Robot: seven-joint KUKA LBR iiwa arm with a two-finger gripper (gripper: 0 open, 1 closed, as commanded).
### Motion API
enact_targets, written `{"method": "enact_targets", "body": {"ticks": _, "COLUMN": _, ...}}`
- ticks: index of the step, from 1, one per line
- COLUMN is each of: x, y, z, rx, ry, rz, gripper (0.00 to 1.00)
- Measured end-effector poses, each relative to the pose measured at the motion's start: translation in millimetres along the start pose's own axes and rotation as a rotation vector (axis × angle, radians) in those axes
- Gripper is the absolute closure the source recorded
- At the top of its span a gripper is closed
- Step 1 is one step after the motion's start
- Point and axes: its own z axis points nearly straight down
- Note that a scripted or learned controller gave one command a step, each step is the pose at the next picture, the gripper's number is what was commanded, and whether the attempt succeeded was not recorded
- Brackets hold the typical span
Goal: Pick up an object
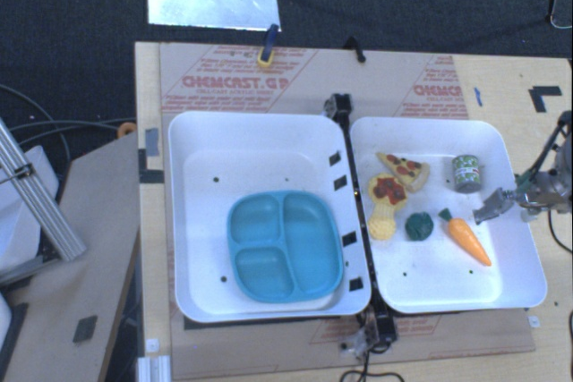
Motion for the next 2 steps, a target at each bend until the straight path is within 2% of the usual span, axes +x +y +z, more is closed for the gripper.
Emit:
{"method": "enact_targets", "body": {"ticks": 1, "x": -4.4, "y": -8.1, "z": 132.8, "rx": 0.01, "ry": 0.004, "rz": 0.003, "gripper": 0.0}}
{"method": "enact_targets", "body": {"ticks": 2, "x": -5.3, "y": -4.2, "z": 115.2, "rx": -0.002, "ry": -0.001, "rz": 0.003, "gripper": 1.0}}
